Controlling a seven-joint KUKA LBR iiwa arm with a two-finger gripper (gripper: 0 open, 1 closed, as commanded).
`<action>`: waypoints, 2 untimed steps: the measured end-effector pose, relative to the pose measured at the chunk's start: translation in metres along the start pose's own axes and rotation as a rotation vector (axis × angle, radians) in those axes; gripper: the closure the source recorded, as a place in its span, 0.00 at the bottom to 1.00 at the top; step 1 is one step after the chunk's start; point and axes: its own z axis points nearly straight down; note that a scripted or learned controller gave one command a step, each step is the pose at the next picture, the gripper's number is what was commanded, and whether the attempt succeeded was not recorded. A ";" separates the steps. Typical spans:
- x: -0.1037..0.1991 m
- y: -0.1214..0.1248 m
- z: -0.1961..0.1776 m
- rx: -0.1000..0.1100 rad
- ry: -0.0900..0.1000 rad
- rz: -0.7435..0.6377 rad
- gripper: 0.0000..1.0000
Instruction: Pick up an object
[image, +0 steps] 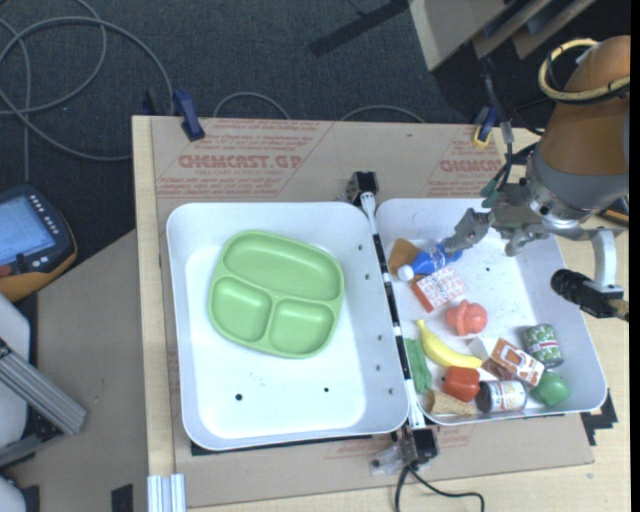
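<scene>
The right bin (500, 270) holds a jumble of toy groceries: a blue bottle with a white cap (425, 264), a red-and-white carton (440, 289), a salmon-red round fruit (466, 318), a banana (447, 351), a red pepper (460, 381), a small orange carton (516, 362), a green-labelled can (541, 343), a green lime (551, 388) and a dark jar (500, 397). My gripper (494, 232) hangs over the far part of this bin, just right of the blue bottle. Its fingers are spread open with nothing between them.
The left bin (200, 380) carries a green divided plate (277, 293). An orange piece (402, 250) lies beside the divider between the bins. A black clamp (362, 185) sits at the bins' far joint. Cables and a handheld pendant (30, 235) lie off the bench at left.
</scene>
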 end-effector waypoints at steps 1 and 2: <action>-0.007 -0.043 0.149 -0.001 0.000 0.001 0.00; -0.007 -0.042 0.138 -0.004 -0.001 0.002 1.00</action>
